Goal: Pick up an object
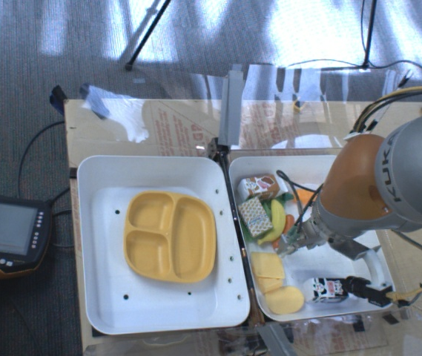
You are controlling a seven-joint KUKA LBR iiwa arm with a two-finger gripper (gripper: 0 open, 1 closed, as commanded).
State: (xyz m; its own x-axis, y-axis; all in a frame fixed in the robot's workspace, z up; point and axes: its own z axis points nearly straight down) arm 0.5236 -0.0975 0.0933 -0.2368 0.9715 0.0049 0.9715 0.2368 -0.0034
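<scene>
Your end effector (291, 241) is down in the right bin (374, 311) among the toy food — beside the banana (276, 219). The yellow divided plate (170, 236) lies in the left bin (99, 199).

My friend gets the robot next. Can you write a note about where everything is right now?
Gripper: down in the right bin, low among the toys by the banana; whether it grips anything cannot be told.
Things: the right bin has the banana, a checkered block, a small can, yellow cheese slices, a round yellow piece and a small black-and-white carton. The left bin has a yellow divided plate.
Done: the arm has reached the pile.
Left: nothing is seen lifted yet, so the pick is still to do.
</scene>
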